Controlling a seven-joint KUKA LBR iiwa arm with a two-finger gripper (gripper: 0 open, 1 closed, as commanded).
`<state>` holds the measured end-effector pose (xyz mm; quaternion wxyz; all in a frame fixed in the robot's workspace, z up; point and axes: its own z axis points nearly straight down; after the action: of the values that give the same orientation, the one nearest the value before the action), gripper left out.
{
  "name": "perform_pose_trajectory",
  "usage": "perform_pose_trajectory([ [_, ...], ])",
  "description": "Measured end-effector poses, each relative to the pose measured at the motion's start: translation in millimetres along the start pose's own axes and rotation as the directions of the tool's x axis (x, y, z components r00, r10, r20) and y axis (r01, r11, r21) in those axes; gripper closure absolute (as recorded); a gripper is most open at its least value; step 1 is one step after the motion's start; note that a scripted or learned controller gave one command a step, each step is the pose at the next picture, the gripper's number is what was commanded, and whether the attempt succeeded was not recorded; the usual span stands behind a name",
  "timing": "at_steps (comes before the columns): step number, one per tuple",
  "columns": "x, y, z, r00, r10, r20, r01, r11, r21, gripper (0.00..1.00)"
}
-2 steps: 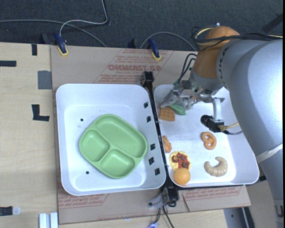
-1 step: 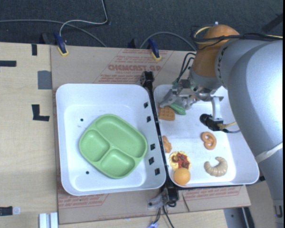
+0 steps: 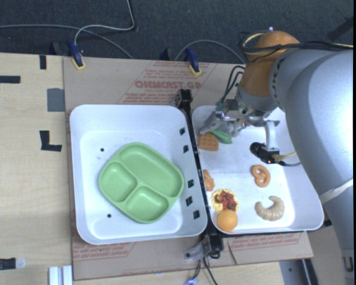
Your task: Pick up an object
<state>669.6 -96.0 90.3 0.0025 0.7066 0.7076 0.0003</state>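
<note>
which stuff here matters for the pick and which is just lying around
In play: tool; waffle piece and green item beside it.

Lying about: pretzel, croissant, orange, small pizza, green divided plate in the left bin.

arm (image 3: 320,94) cut off at right edge, hides right bin (image 3: 285,215) far corner; green item (image 3: 223,137) partly under gripper (image 3: 221,123), unidentifiable.
</note>
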Motion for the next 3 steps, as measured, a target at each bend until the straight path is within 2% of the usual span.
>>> perform_pose_trajectory([
  [1,-1.3,-3.8,-0.1,1.000,0.001,0.002,-0.001,1.000,-0.008,0.00],
  [2,-2.7,0.7,0.7,1.000,-0.001,-0.002,0.001,1.000,0.001,0.00],
  [3,-1.1,0.6,0.7,1.000,0.000,-0.001,0.000,1.000,0.001,0.00],
])
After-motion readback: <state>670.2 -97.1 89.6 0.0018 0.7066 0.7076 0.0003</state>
